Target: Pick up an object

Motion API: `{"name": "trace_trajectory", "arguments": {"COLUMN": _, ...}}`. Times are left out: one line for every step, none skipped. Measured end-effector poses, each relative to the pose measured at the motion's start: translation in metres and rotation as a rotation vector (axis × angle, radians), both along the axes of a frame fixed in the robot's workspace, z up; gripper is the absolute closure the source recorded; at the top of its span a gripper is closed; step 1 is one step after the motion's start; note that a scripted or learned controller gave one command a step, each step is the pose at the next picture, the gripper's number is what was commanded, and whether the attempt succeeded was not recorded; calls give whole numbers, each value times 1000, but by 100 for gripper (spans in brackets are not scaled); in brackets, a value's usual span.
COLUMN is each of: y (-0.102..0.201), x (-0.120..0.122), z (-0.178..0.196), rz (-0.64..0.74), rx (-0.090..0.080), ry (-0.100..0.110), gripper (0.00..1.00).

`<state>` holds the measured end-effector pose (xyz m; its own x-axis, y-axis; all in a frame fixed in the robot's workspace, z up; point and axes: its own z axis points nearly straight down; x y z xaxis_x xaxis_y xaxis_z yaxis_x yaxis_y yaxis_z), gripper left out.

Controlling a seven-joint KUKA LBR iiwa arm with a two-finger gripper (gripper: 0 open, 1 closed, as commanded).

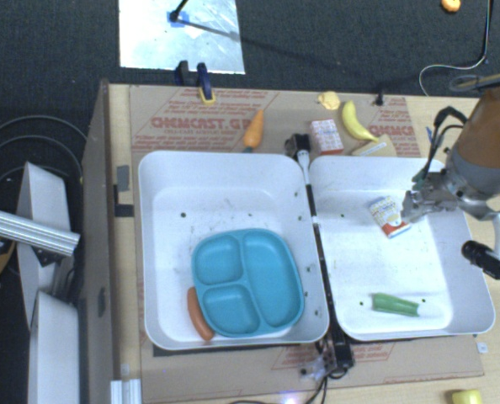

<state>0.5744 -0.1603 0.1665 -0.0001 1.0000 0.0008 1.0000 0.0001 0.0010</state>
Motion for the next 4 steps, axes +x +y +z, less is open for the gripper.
{"name": "trace_trajectory", "arguments": {"y": 9, "x": 3, "z": 7, "rz": 5, "rx": -1, "ry": -2, "gripper": 100}}
{"name": "trace_trajectory", "arguments": {"y": 5, "x": 8, "z": 10, "rz": 3, "rx": 0, "ry": -2, "gripper": 100}}
{"name": "trace_trajectory", "arguments": {"y": 5, "x": 17, "z": 14, "rz": 5, "rx": 0, "ry": -3, "gripper": 100}}
{"name": "trace_trajectory", "arguments": {"y": 5, "x": 17, "z": 14, "rz": 4, "rx": 0, "ry": -2, "gripper": 0}}
